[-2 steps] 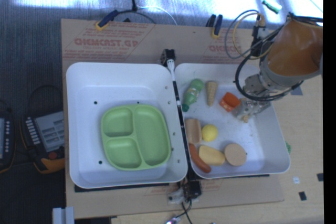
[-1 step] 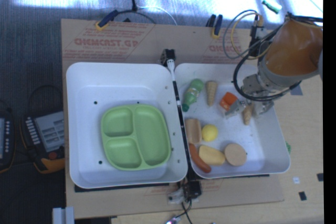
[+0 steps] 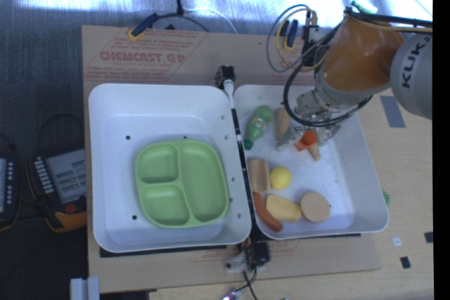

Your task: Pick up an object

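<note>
White right bin (image 3: 365,172) holds the toy food; the gripper (image 3: 304,135) sits low at its upper middle, beside an orange piece (image 3: 307,140). Grip state cannot be determined. Green plate (image 3: 181,183) occupies the left bin (image 3: 112,116).

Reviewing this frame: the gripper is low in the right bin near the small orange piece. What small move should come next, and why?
Probably a short, straight lift to test the grasp. The gripper sits low in the right bin, right at the small orange piece, with the corn cob close beside it. Whether it has the piece can't be seen.
</note>
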`<state>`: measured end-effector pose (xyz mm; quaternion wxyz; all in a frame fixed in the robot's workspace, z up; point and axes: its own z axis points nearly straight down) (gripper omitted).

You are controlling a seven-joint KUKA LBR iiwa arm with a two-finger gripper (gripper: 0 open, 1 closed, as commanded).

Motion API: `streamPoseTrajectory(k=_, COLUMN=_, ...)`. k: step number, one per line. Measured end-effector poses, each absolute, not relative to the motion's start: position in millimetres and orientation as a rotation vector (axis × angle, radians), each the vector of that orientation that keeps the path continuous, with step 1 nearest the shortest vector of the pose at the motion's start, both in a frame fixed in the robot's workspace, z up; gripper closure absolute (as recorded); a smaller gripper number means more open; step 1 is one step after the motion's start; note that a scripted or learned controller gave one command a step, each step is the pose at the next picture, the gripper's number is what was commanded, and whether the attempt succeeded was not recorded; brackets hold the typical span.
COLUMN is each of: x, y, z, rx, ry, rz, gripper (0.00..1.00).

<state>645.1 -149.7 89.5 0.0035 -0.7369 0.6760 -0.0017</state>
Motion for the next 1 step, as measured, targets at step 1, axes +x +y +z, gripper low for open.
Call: streamPoseTrajectory(k=1, x=645.5, y=-192.5, z=89.0, rx=-2.607, ry=1.730, rz=0.000, gripper=0.00)
